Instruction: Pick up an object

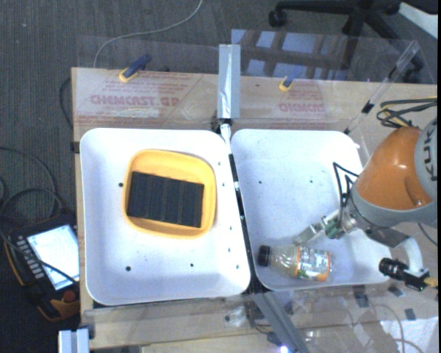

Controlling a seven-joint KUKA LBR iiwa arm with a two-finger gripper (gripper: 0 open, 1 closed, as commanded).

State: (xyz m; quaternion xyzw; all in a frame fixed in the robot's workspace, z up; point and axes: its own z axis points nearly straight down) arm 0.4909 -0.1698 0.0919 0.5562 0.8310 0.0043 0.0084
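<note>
Bottle (298, 261) lying in right bin (294, 168), near its front wall | orange label unreadable | gripper (325, 228) seen just beside bottle, finger state cannot be told | "CHEMCAST GP" printed reversed on board (132, 101) behind bins | grey carpet (29, 50) seen around bench

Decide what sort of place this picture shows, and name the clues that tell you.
Probably a robotics lab: a robot arm reaches over two white bins on a bench, with an office chair and loose cables on carpet.
</note>
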